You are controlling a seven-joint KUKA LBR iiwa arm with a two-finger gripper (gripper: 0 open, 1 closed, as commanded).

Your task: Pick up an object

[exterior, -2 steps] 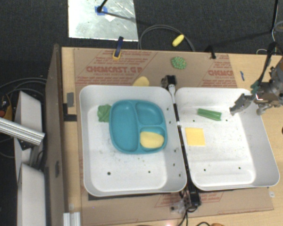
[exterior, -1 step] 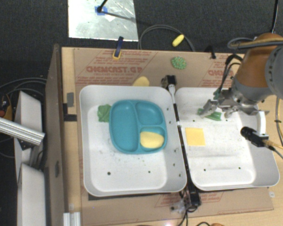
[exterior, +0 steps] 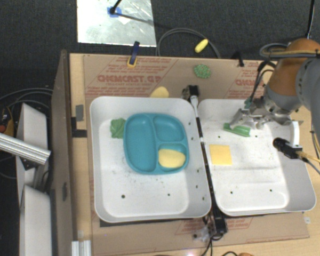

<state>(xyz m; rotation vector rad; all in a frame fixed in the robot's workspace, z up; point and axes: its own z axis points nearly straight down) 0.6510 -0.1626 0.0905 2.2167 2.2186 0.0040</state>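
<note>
The blue divided plate [exterior: 152,143] sits in the middle of the left white bin [exterior: 109,196] and serves as the landmark here. A yellow lemon-shaped piece [exterior: 171,158] lies in the plate's lower right compartment. A green leafy piece [exterior: 117,127] rests on the bin floor, touching the plate's upper left edge. Just beyond the far rim of that bin, above the plate, a second yellow piece [exterior: 160,93] lies on the cardboard-covered counter [exterior: 122,76], and a round green piece [exterior: 202,71] lies farther up and to the right of it.

To the right of the plate, across the divide between the bins, the right white bin [exterior: 266,196] holds a flat yellow square [exterior: 221,154], level with the plate's lower half and apart from everything else. Farther right and higher than the plate's top edge, a green elongated object [exterior: 239,129] lies on the bin floor. The gripper [exterior: 244,119] is down on this object, at the end of the grey arm [exterior: 309,84] with its orange band, which comes in from the far right of the plate. The fingers [exterior: 238,121] are angled toward the green object and seem to touch or straddle it, but how wide they stand, and whether they have closed on it, I cannot tell from this angle
</note>
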